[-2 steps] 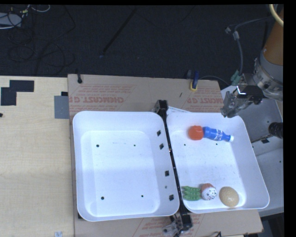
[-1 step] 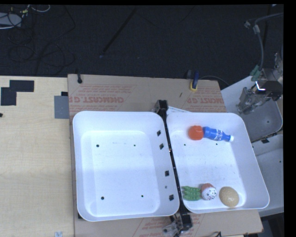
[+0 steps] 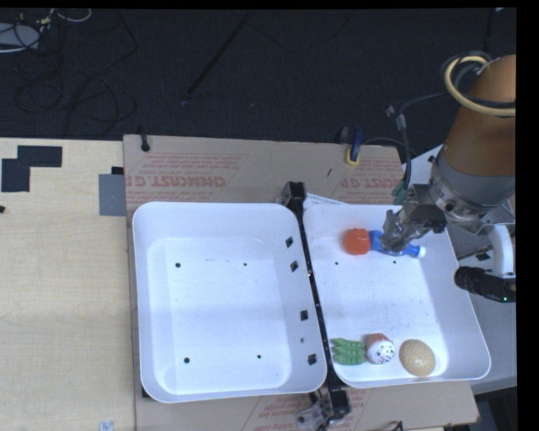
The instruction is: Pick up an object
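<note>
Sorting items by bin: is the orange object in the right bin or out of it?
In. The orange object lies on the right bin floor near its far wall, beside the blue object.

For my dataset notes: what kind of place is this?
Probably a robotics lab test bench: a grey arm with an orange band, two shallow white plastic bins on cardboard, and loose black cables behind.

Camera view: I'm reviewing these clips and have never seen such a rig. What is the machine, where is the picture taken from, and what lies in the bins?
One fixed camera looks down at a slant on two shallow white bins. The grey arm with an orange band reaches in from the right; its gripper sits low over a blue object in the right bin, beside an orange object. Whether it grips anything is unclear. Along the near edge lie a green item, a white speckled ball and a tan oval.
</note>
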You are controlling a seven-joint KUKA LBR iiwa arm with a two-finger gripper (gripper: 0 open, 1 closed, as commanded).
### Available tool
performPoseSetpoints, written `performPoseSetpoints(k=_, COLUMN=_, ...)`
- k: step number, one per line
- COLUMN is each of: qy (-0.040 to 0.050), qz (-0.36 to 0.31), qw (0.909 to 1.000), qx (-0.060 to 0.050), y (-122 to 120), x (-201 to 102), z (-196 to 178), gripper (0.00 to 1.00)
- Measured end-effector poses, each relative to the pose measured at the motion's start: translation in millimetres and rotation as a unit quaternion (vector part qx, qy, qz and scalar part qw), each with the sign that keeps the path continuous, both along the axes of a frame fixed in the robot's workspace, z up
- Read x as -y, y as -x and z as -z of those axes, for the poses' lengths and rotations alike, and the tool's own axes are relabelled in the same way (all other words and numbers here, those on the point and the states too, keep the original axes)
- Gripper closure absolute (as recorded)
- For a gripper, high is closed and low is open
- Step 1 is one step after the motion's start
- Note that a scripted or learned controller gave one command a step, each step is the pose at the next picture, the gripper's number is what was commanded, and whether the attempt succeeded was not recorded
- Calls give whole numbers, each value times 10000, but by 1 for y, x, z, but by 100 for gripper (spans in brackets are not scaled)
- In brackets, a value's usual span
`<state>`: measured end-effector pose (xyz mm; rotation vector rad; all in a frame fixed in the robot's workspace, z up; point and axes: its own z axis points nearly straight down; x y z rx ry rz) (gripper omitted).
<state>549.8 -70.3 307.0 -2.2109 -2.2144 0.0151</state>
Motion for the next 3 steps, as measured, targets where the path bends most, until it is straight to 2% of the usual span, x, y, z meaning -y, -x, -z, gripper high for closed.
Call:
performPoseSetpoints(k=1, qy=12, qz=10, qw=10000, qx=73, y=30, x=26, z=-37, gripper=100)
performPoseSetpoints(k=2, qy=17, qz=25, qw=10000, qx=79, y=60, x=82, z=-64, gripper=100)
performPoseSetpoints(k=3, qy=6, qz=-1, qw=10000, qx=67, y=74, x=72, z=-66, gripper=100)
